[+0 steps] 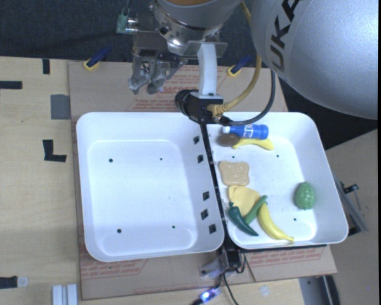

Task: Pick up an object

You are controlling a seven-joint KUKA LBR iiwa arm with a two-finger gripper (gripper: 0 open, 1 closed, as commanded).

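My gripper [147,81] hangs high above the bench, past the far edge of the left bin [140,189]; its metal fingers sit close together with nothing between them. The right bin [324,170] holds the objects: a blue bottle [249,131] and a small yellow banana [254,144] at the far side, a tan slice of toast [233,173] in the middle, a yellow wedge [241,197], a green pepper [244,218] and a larger banana [272,223] at the near side, and a green leafy ball [305,196] at the right.
A black divider [208,183] with cable clips runs between the two bins. The arm's grey body [317,37] covers the upper right. Black tape marks [51,151] lie on the bench to the left. Blue clamps [96,58] hold the board's far edge.
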